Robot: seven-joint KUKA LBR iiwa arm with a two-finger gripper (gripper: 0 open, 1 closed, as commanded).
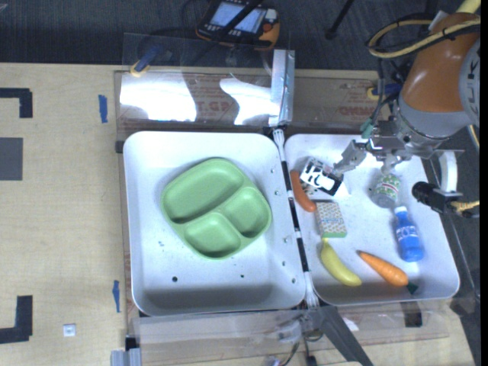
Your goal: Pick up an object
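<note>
Nearest the camera, along the near edge of the right bin (450, 277), lie a yellow banana (338, 264) and an orange carrot (383, 269), with a blue-labelled bottle (408, 237) just behind the carrot. Farther back sit a speckled sponge (331, 219), a black and white box (320, 178) with a second carrot (302, 192) beside it at the bin's left wall, and a clear crumpled cup (386, 188). The left bin (145, 227) holds a green divided plate (216, 206).

By my reading the step in hand is the approach: nothing is lifted yet. The end effector (352, 157) hangs over the back of the right bin, and whether it is parted or closed I cannot tell. The black and white box lies just beside it, toward the left and nearer the camera; it looks the likeliest target. The next move calls for a descent squarely over that box, clear of the carrot beside it
</note>
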